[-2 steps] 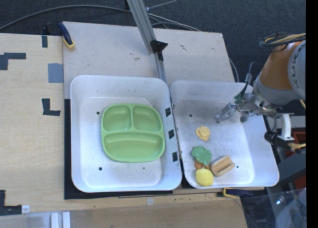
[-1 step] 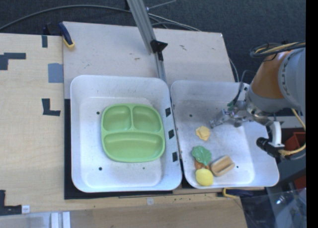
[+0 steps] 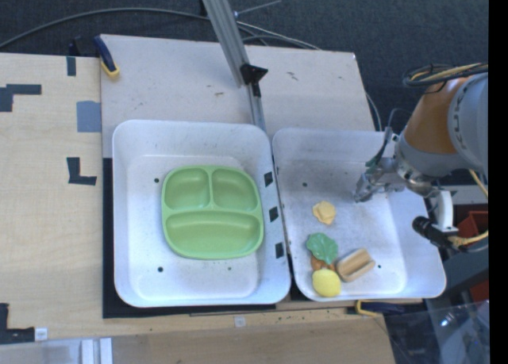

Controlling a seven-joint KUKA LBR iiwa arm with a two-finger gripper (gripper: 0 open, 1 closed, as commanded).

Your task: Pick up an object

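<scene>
Approach stage: jaws (image 3: 367, 190) low over the right bin (image 3: 413, 275), nothing seen between them; whether they stand released or clenched I cannot tell.

Objects cluster at the bin's near-left corner: pale yellow lump (image 3: 324, 212) nearest the jaws but apart from them; green leafy piece (image 3: 321, 245), yellow ball (image 3: 326, 282) and tan bread roll (image 3: 355, 264) close together below. Roll's long axis runs diagonally, upper end toward the bin's right wall. Left bin holds a green divided plate (image 3: 212, 212). Next move, in my judgement: shift left and nearer, centre over one item, descend; for the roll, close across its short width.
</scene>
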